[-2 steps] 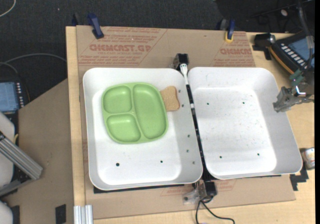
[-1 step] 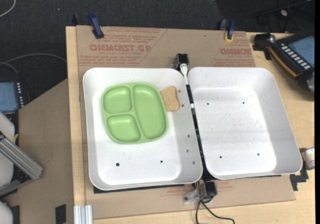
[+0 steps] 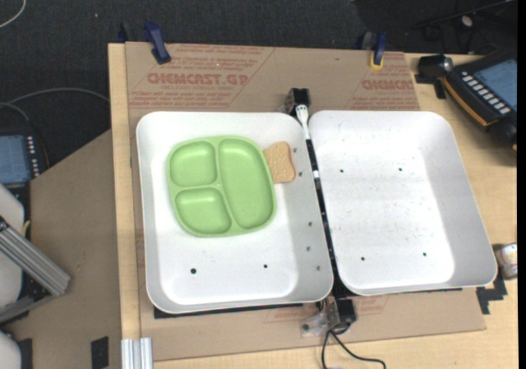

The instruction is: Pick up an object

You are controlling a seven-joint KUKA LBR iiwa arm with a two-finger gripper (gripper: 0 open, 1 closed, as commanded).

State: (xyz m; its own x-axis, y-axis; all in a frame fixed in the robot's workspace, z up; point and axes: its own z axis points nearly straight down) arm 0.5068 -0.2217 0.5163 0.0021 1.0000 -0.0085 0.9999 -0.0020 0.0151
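- Black cable [image 3: 341, 343] curls off the bench's near edge, just below the gap between the two bins.
- Brown board [image 3: 246, 71] lies under both bins. Red print on it reads "CHEMCAST GP" at the far left, with a smaller line beneath that is too small to read. The same print starts again at the far right, where the right bin cuts it off.
- Right bin [image 3: 394, 195] shows a bare white floor with a few dark dots.
- Left bin [image 3: 164, 269] touches the right bin along its inner edge and holds both loose things.
- Green plate [image 3: 220, 186] has three compartments and lies flat in the far half of the left bin.
- Pendant [image 3: 485, 88] with a lit screen and an orange rim sits on the bench beyond the right bin's far corner.
- Tan block [image 3: 281, 162], like a cracker or sponge, lies flat against the plate's upper right rim, near the bin's inner wall.
- Blue clamp [image 3: 156, 43] grips the board's far left edge, and a second clamp [image 3: 377, 51] grips its far right.
- Gripper: whether it is spread or pressed together cannot be told, nor whether it holds or touches anything.
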